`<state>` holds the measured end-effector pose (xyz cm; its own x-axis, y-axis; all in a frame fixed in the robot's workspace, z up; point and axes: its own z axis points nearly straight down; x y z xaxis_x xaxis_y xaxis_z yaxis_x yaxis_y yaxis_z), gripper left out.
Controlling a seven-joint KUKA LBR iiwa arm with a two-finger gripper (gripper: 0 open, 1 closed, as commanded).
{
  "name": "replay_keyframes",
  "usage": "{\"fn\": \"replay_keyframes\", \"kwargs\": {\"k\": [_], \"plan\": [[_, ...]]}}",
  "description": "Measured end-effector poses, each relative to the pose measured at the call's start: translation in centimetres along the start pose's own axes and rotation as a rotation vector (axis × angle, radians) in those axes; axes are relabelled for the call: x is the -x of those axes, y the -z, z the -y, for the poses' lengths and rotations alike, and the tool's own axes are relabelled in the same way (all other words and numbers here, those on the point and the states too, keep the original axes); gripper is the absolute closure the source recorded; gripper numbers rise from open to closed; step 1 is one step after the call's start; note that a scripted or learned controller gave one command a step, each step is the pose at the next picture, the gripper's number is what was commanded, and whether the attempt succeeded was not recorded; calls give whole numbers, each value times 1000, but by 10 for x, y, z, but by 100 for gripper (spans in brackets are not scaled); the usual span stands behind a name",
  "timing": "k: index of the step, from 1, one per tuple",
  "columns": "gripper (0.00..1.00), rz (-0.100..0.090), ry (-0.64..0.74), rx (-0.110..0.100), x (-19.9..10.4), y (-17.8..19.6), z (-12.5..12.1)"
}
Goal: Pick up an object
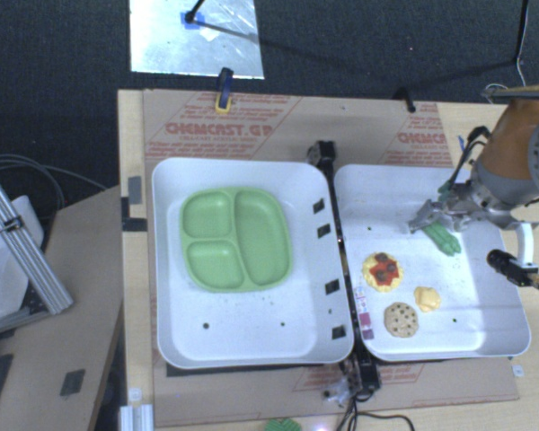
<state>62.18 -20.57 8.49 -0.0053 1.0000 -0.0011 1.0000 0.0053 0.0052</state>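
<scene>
Nearest the lens, at the lower edge of the right shallow white plastic bin (485, 335): round tan toy cookie with dark chips (401, 320), lying flat. Just beside it, up and to the right: small pale yellow lumpy toy piece (428, 298), apart from the cookie. Above the cookie: round yellow toy pizza slice-shaped disc with red and dark topping (383, 272), flat on the bin floor, near the central divide. Further up and to the right: green elongated toy vegetable (444, 238), lying at a slant on the bin floor. Two-finger metal gripper (428, 218) positioned directly over the upper end of the green vegetable, pointing toward the view's left; fingers appear slightly parted, tips low at the bin floor, nothing seen between them. Contact with the vegetable not determinable; overlap in the view only. Grey arm with orange band (512, 137) entering from the right, over the right bin's upper right corner. Left shallow white plastic bin (171, 268): light green three-compartment plastic plate (236, 240), flat, roughly centred, compartments bare. Both bins seated on a tan cardboard sheet with red lettering (216, 126), touching along a black-hinged middle seam. Beyond the bench: square reflective metal sheet (196, 25) on the dark carpet. Yellow and black clamp (224, 92) at the cardboard's far edge.
</scene>
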Motion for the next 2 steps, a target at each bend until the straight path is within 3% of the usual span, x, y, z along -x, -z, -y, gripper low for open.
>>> {"fn": "replay_keyframes", "kwargs": {"k": [1,2], "plan": [[100,0,0,2,1,12,0],[100,-2,8,7,-83,86,-44]]}}
